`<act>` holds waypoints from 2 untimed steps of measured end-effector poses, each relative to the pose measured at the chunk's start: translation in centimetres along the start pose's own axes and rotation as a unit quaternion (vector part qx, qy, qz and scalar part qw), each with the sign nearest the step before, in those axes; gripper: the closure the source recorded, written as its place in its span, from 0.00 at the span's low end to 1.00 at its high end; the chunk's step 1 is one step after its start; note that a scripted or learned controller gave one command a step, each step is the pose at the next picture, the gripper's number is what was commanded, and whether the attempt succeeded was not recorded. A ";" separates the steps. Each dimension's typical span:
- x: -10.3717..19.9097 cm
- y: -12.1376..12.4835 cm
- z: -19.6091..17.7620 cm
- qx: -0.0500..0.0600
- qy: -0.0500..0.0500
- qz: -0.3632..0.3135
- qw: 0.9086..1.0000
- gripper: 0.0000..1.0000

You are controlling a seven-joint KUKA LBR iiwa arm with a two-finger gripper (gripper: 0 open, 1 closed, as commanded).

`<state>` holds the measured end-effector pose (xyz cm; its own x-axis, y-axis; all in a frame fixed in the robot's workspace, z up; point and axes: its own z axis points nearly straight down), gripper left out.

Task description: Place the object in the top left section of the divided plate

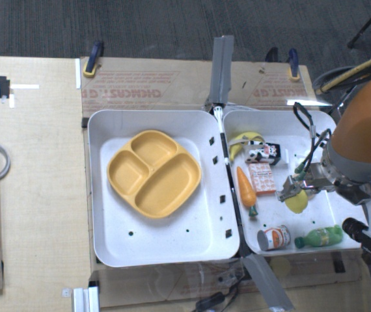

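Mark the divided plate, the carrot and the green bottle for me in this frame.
divided plate [154, 173]: camera view, on the ridge between its sections, in the left bin.
carrot [245, 186]: camera view, middle of the orange body, right bin.
green bottle [320, 237]: camera view, middle of the bottle lying on its side, right bin.

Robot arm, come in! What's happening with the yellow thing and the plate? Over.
Gripper low in right bin, at yellow object; hold unclear. Divided plate sits in left bin. Bin walls between them.

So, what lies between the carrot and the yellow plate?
In the camera view, bare white floor of the left bin and the bins' rims lie between the carrot and the yellow plate; no object is there.
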<state>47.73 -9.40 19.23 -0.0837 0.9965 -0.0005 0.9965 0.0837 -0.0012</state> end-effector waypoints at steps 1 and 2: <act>7.6 0.6 0.2 0.002 0.000 -0.084 0.996 1.00; 11.9 2.7 0.1 -0.001 0.000 -0.432 0.902 1.00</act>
<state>49.42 2.68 19.12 -0.8288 0.5595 -0.0006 0.5595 0.8288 -0.0003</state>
